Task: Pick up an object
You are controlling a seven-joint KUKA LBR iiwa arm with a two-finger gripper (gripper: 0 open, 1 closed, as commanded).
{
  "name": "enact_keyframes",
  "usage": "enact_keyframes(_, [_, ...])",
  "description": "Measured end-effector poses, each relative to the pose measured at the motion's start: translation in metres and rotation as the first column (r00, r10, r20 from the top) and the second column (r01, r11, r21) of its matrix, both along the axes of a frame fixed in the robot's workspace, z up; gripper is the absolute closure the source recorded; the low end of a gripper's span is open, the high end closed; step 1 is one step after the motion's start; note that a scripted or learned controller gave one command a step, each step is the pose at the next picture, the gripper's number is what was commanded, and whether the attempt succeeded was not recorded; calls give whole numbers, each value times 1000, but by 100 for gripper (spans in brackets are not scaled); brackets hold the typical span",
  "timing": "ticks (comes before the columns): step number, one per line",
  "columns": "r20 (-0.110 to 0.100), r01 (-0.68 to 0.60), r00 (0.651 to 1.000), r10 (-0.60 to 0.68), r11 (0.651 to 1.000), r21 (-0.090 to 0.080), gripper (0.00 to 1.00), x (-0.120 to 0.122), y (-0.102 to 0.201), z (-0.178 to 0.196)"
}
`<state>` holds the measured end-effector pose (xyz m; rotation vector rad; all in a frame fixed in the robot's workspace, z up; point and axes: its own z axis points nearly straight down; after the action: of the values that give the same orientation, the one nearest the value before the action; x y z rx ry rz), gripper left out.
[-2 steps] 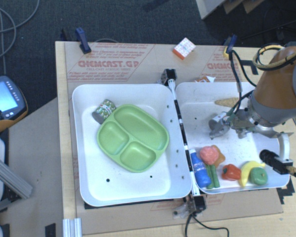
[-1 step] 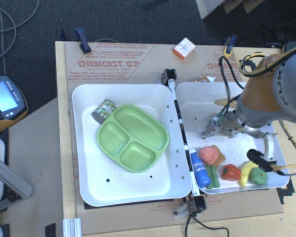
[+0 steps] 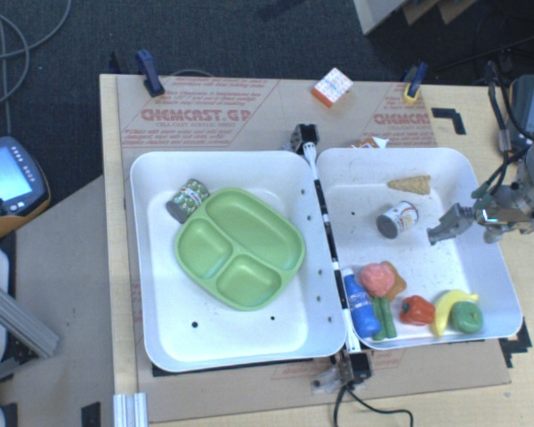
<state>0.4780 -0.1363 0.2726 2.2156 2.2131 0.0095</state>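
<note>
The hand (image 3: 447,228) hovers over the right bin (image 3: 492,238), whether wide or narrow I cannot tell. A small can (image 3: 396,220) lies just left of it, apart.

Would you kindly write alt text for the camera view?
The gripper hovers over the right bin, near a small can, with toy food along the bin's near edge. The left bin holds a green divided plate.
</note>
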Motion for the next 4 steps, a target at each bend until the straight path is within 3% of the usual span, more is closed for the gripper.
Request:
enact_keyframes(1, [-20, -4, 1000, 5, 1000, 6, 0, 36, 23, -102])
enact_keyframes(2, [-13, -3, 1000, 3, 1000, 3, 0, 84, 10, -193])
enact_keyframes(3, [-13, 0, 1000, 0, 1000, 5, 0, 41, 18, -137])
enact_keyframes(4, [-10, -4, 1000, 4, 1000, 2, 0, 85, 18, -191])
